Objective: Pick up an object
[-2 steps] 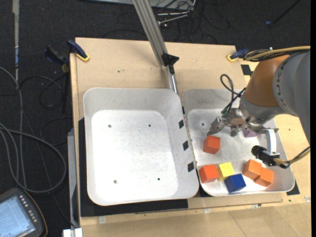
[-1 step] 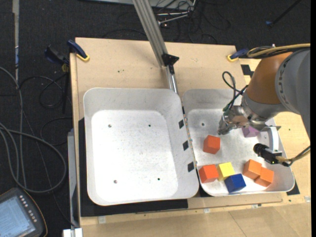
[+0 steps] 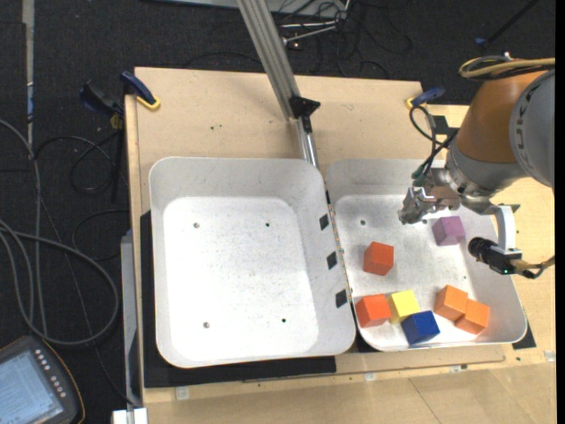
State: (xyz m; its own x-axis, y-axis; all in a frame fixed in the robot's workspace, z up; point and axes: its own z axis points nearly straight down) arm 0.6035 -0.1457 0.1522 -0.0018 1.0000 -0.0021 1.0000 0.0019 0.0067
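The right bin holds several small blocks. An orange cube lies near its middle, a purple cube toward the right. Along the front sit a second orange cube, a yellow cube, a blue cube and two more orange blocks. My gripper hangs over the bin's back half, just left of the purple cube and above the orange cube. Nothing shows between its fingers.
The left bin stands beside the right one on the wooden bench. A metal pole slants down to the bins' shared back corner. Blue clamps grip the bench's back edge. A black wrist fitting hangs over the bin's right wall.
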